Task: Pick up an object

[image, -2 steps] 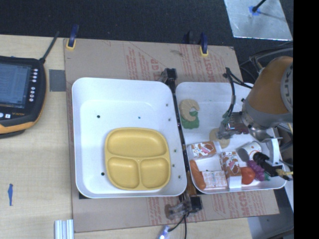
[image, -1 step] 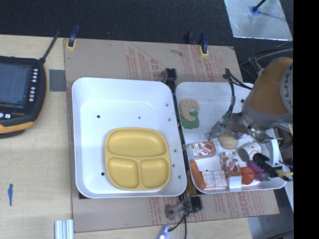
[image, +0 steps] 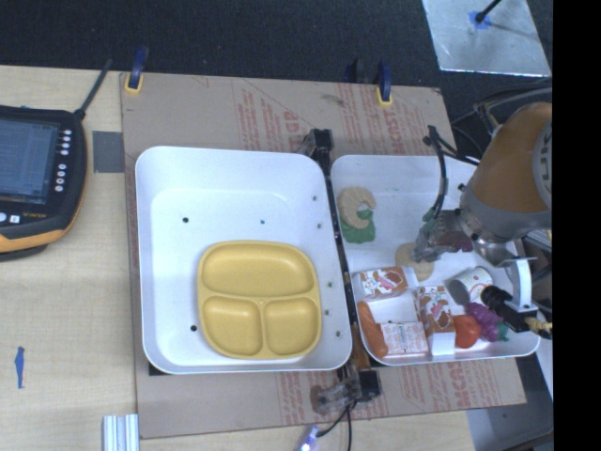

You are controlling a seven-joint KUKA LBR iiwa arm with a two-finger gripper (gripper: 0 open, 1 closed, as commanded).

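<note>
We have the pincer low in the right-hand bin, reaching in from the right under the grey arm with its orange band, and from this slanted overhead view we cannot tell how far it is open or whether it has anything in its grip. Right under and just beside its tip sits a small tan piece, which we judge to be the likeliest thing to pick, though it is partly hidden by the wrist. To the left of the pincer, a little farther up the bin, lies a green and beige toy; below the pincer are small printed packets, with an orange carrot-like piece at the lower left and a red piece and a purple bunch down to the right. Well off to the left, the other bin holds a yellow divided tray. To do this step well, we think we should settle on one thing only, centre the pincer over it so both sides clear the neighbours, and go down straight instead of at a slant. The clutter below is tightly packed, so a sideways nudge could drag a packet along. We judge the tan piece small and flat, so it will need a close, low grip, and we should lift slowly and check that something truly comes up.
</note>
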